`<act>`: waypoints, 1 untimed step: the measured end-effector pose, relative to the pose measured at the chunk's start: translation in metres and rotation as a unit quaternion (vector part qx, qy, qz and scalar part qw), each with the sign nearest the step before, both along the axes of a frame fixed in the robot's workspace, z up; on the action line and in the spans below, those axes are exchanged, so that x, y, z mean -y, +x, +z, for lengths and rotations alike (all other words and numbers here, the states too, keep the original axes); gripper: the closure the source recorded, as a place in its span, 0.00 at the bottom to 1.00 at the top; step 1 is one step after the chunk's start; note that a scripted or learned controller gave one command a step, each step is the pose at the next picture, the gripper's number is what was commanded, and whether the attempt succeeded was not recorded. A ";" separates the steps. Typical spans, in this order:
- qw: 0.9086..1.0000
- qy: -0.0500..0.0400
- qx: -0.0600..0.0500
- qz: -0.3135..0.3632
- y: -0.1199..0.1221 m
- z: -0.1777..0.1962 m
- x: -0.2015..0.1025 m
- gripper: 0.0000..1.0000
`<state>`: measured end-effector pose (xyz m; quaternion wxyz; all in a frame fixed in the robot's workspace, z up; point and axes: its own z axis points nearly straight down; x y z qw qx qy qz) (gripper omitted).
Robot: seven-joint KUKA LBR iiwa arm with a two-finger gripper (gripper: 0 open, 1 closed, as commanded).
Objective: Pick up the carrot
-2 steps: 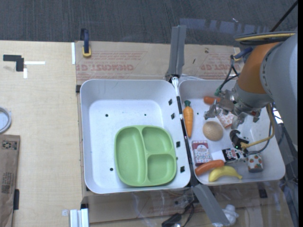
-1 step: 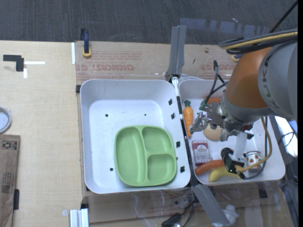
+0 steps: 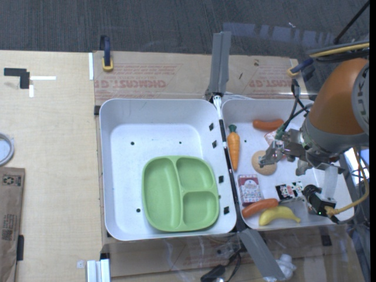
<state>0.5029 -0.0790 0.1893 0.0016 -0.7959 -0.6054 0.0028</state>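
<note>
Orange and tapered, the carrot (image 3: 234, 148) is lying in the right bin (image 3: 329, 223), close against that bin's left wall, with its green top pointing toward the far side and its tip pointing toward the camera. It is being touched by nothing. Over the middle of the same bin the end effector (image 3: 274, 155) is being held by the grey arm (image 3: 341, 107), which is reaching in from the right; it is hanging just above a round tan item (image 3: 265, 164) and is sitting well to the right of the carrot. Whether it is apart or together cannot be told from this slant, and nothing is being seen clamped in it. Other things are being kept in the right bin: an orange-red sausage-shaped piece (image 3: 267, 124) near the far wall, a small red carton (image 3: 249, 188), a second orange-red piece (image 3: 259, 206) beside a banana (image 3: 279, 215) at the near wall, and a small black and white box (image 3: 289, 191). In the left bin (image 3: 117, 157) a green divided plate (image 3: 180, 192) is being carried, lying flat toward the near right corner. Both bins are being borne side by side by the wooden bench (image 3: 47, 157).
</note>
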 end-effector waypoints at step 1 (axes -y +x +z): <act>0.999 0.000 -0.001 -0.036 -0.015 0.000 -0.090 0.00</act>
